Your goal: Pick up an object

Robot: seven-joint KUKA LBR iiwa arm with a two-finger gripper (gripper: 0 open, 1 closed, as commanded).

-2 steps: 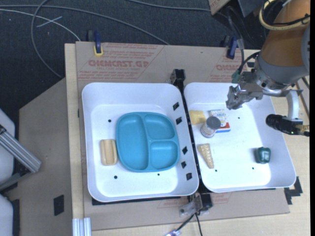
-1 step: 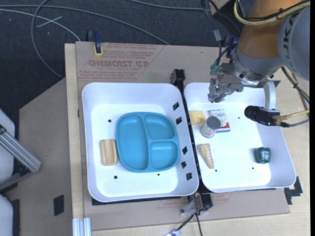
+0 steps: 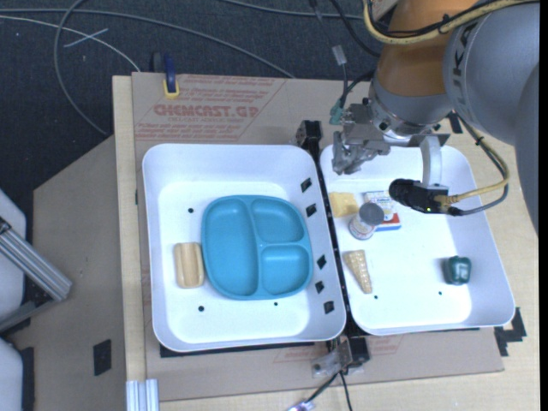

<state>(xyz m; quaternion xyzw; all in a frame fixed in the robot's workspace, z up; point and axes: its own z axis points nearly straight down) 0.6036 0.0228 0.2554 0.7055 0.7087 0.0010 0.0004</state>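
Observation:
My gripper (image 3: 348, 159) hangs over the back left corner of the right bin (image 3: 479, 229), with nothing visibly in it. Just in front of it lies a small yellow block (image 3: 342, 204). Beside that block stands a grey cylinder (image 3: 370, 217) on a red, white and blue card (image 3: 390, 222). A tan ridged cone (image 3: 360, 271) lies nearer the front, and a green object (image 3: 457, 270) sits at the right side. In the left bin (image 3: 163, 187) are a blue divided plate (image 3: 257, 247) and a tan block (image 3: 188, 265).
A black device (image 3: 414, 194) with a yellow cable hangs from the arm over the right bin's middle. The divider (image 3: 321, 229) between the bins carries black clips. Cardboard (image 3: 205, 110) lies behind the bins, and cables trail across the dark floor.

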